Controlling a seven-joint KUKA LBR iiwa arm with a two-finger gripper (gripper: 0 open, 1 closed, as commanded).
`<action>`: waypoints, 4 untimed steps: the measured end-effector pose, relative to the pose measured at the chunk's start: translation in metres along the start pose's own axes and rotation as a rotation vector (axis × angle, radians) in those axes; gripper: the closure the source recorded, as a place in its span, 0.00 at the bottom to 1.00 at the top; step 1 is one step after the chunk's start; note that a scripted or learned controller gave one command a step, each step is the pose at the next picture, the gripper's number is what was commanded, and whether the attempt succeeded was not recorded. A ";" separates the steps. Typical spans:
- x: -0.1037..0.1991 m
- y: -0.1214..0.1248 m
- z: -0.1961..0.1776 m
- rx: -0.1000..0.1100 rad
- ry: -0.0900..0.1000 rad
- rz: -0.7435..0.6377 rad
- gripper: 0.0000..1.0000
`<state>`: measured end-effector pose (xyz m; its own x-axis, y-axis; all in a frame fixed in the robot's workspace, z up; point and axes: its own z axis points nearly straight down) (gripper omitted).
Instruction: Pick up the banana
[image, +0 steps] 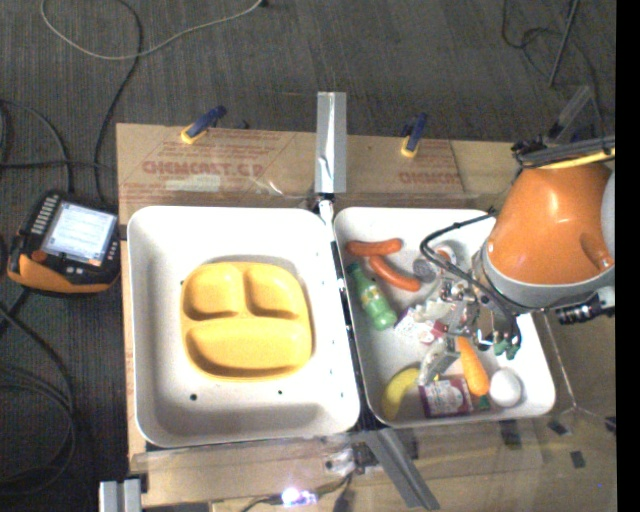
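Note:
The yellow banana (400, 388) lies at the front of the right bin (540, 400), near its left front corner, partly covered by a maroon packet (445, 397). My gripper (441, 352) hangs over the middle of the right bin, just up and to the right of the banana, above the clutter. Nothing can be seen held in it. The orange band of the arm (555, 235) covers the bin's right rear part.
The right bin also holds two red sausages (392, 274), a green bottle (375, 303), a white-pink packet (415, 322), an orange carrot (473, 368) and a white egg (505, 388). A yellow divided tray (247, 318) sits in the left bin (150, 400). A teach pendant (65, 243) lies far left.

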<state>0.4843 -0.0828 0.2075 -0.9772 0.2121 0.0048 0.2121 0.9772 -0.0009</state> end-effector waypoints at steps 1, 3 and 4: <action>0.007 0.034 0.027 0.000 0.001 -0.130 0.00; 0.019 0.090 0.027 0.000 0.000 -0.270 0.00; 0.001 0.036 -0.021 0.000 -0.001 -0.336 0.00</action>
<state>0.4916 -0.0472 0.2288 -0.9925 -0.1224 0.0035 -0.1224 0.9925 0.0004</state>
